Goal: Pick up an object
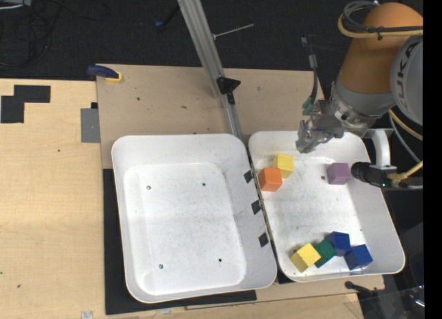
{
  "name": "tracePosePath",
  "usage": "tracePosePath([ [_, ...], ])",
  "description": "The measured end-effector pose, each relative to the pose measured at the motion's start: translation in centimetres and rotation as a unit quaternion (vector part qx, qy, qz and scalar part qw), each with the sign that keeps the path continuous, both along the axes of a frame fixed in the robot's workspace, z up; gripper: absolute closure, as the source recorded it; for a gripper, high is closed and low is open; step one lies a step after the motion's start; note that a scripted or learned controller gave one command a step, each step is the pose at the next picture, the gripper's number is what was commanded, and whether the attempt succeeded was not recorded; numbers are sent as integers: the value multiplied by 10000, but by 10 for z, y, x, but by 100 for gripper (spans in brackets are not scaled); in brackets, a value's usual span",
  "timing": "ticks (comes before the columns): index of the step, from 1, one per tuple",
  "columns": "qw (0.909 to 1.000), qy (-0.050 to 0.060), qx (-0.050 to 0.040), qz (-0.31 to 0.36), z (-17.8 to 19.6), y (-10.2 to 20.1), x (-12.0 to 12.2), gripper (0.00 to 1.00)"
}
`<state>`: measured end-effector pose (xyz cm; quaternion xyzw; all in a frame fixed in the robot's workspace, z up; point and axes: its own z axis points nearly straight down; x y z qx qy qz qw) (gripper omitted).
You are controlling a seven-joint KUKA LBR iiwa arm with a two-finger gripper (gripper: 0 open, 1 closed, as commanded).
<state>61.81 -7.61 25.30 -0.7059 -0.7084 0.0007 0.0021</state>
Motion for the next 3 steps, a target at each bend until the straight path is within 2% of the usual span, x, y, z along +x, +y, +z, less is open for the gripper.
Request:
tracePosePath([
  [3, 10000, 8, 0, 8, -1, 159, -50, 100],
])
